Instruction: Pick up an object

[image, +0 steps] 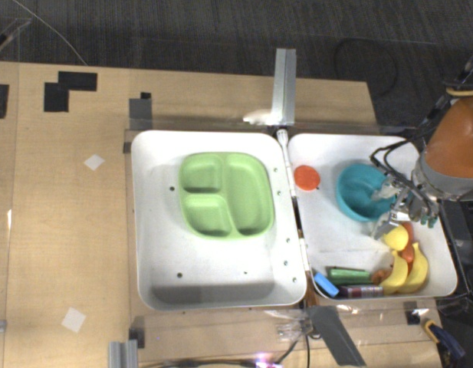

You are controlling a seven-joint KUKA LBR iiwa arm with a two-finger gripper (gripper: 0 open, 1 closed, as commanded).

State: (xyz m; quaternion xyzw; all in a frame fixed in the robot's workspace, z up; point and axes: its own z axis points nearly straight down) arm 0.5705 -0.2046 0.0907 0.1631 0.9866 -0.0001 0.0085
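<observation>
Dark carpet runs behind a pale wooden bench that carries two shallow white bins side by side. Over the right bin, near its right wall, hangs the gripper — whether its fingers are spread or pressed together I cannot tell, for wires and metal parts crowd the tip. It sits between a teal plastic bowl, just toward the bin's far side, and a yellow rubber duck with an orange beak, which lies just beside it toward the near-right corner. Nothing can be seen pinched in it. A yellow banana lies against the duck in that near-right corner. Along the near wall lie a green marker, a dark red marker and a small blue block. An orange ball rests close to the wall shared with the other bin. Grey with an orange band — the arm comes in over the right edge. In the middle of the left bin sits a light green divided plastic tray.
</observation>
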